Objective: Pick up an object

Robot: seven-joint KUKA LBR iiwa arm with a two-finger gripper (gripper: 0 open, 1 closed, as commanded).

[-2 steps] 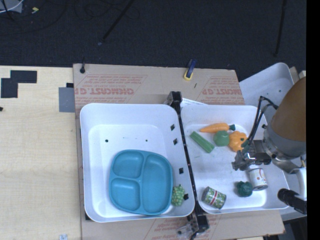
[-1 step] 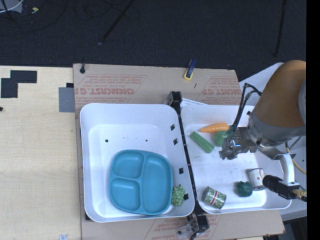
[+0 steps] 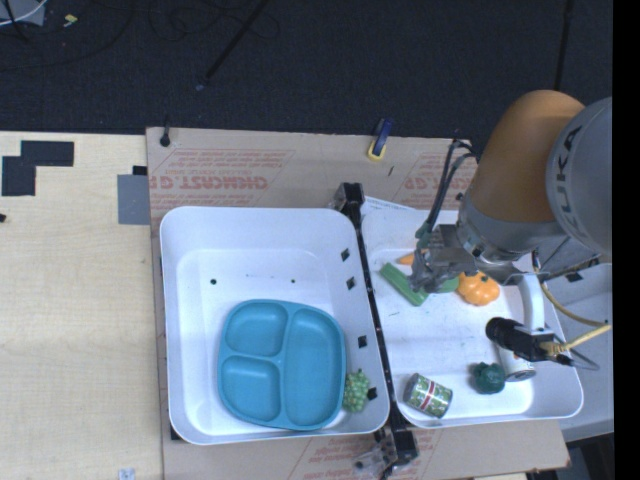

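Robot hand [image 3: 432, 268] low in right bin [image 3: 450, 408], just over green block [image 3: 404, 285] near orange toy [image 3: 478, 288], finger state can't tell; should drop straight & centre on block w/o nudging neighbours before pinching.

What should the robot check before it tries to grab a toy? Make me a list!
1. Gripper is over the right bin: ok.
2. A toy lies right under it, the green block: ok.
3. Block held off the floor of the bin: cannot tell.
4. Orange toy crowds the block: not ok, it lies close beside the gripper.
5. Can and dark green toy are out of the way, near the front edge: ok.
6. Blue tray and grapes sit apart in the left bin: ok.
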